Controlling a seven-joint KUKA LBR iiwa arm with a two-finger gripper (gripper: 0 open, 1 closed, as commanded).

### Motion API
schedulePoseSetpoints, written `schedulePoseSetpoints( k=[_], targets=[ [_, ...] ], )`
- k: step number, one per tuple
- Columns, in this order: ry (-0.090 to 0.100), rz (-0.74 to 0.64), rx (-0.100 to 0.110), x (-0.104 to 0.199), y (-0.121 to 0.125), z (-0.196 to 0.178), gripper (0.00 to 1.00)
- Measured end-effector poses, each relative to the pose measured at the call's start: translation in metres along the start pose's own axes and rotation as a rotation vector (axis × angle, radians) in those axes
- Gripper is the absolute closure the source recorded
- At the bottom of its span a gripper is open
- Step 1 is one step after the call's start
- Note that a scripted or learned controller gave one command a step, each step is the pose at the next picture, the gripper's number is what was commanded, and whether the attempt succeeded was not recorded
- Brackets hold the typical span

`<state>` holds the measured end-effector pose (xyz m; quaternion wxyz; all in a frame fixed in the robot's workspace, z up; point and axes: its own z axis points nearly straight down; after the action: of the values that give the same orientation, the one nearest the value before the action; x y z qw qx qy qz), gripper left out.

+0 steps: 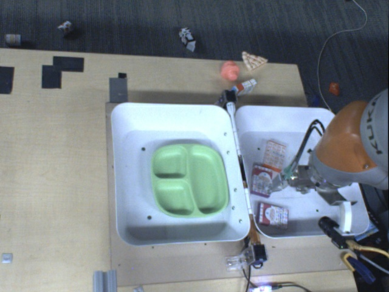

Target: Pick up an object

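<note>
The right bin [285, 115] holds three small flat packets: a pale one [275, 153] toward the back, a dark red one [263, 179] in the middle and another dark red one [272, 215] near the front wall. My gripper [287, 178] reaches in from the right, low over the bin floor, its tip right beside the middle packet's right edge. The grey wrist and orange band [346, 142] sit behind it. No packet is seen between the fingers.
The left bin [130, 163] holds a green divided tray [188, 178]. Beyond the bins lie a pink ball [230, 70], a wedge-shaped piece [253, 60] and a small tube [245, 87]. Cables and a connector [252, 257] hang at the front edge.
</note>
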<state>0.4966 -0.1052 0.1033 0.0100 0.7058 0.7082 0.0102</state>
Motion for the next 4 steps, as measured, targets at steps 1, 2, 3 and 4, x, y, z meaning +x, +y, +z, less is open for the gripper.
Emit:
schedulePoseSetpoints(
  k=[1,2,3,4],
  targets=[
    [0.001,-0.002,-0.003,0.001,0.002,-0.01,1.0],
    [0.0,-0.002,0.023,0.034,0.101,-0.079,1.0],
    [0.0,-0.003,0.025,0.06,0.173,-0.077,1.0],
    [0.0,-0.003,0.025,0.059,0.173,-0.077,0.0]
  ],
)
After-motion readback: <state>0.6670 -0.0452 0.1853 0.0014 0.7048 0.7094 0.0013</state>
